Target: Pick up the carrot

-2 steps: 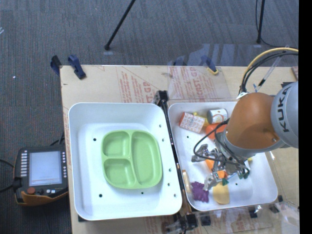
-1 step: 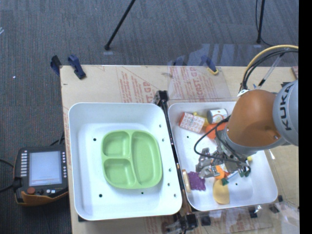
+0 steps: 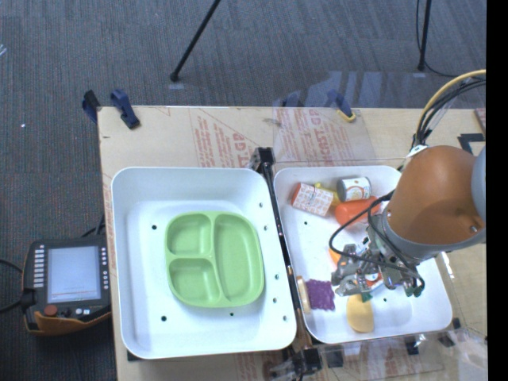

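Note:
The carrot (image 3: 353, 211) is an orange tapered piece lying in the right bin (image 3: 317, 332) near its far side, just below a small can (image 3: 354, 189). Its right end is hidden behind the arm's orange wrist band (image 3: 435, 197). My gripper (image 3: 367, 278) hangs low over the middle of the right bin, a short way nearer the camera than the carrot. A small orange bit (image 3: 336, 255) shows at the gripper's left edge, and I cannot tell what it is.
A red and yellow box (image 3: 312, 198) lies left of the carrot. A purple item (image 3: 320, 294) and a yellow fruit (image 3: 360, 316) sit near the bin's front. The left bin (image 3: 135, 213) holds a green divided plate (image 3: 214, 259). A handheld screen (image 3: 71, 280) rests off the bench's left side.

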Motion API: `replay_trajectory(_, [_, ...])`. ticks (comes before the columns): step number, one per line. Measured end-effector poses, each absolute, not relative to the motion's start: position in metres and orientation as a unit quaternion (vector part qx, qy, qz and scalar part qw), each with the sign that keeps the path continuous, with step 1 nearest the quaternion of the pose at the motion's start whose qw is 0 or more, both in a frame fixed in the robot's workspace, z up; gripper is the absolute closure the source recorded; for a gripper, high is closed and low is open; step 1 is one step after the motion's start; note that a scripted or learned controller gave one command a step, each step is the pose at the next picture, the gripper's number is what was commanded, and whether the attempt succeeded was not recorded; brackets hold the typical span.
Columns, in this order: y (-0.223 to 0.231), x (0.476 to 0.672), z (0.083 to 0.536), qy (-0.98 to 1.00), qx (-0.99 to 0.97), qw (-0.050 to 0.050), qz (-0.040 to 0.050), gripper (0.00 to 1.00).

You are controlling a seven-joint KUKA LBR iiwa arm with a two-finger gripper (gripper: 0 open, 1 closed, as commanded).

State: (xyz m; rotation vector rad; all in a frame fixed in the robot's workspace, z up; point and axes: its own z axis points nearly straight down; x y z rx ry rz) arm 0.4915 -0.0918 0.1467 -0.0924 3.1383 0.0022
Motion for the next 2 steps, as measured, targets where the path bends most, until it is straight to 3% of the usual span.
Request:
replay_trajectory(1, [-0.098,0.505,0.089,0.998,0.064,0.002,0.0009,1.00])
replay_trajectory(2, [-0.081,0.483,0.141,0.970,0.244,0.000,0.0005,1.00])
